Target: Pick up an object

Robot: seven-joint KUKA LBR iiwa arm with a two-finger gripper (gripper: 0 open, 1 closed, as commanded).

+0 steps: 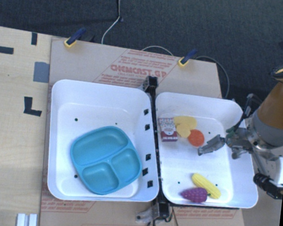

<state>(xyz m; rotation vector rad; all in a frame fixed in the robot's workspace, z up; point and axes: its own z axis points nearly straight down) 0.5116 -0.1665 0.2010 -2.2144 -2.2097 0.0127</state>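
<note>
The gripper (210,145) hangs over the right bin (233,112), just right of the orange ball (196,137); whether its jaws are released or clenched cannot be told from this angle, and nothing is seen held. No single target is named, so the ball, nearest the gripper, is the likely candidate. It appears to be a light, rigid plastic toy with a smooth, round surface that may slip or roll: grasp it across its widest part. Touching the ball on its left is a yellow toy (184,124), and left of that lies a small red-and-white box (167,129) whose print is too small to read. Well below the ball lie a corn (206,185) and purple grapes (194,194), touching each other. The cardboard (111,68) beyond the ball reads "CHEMCAST GP".
</note>
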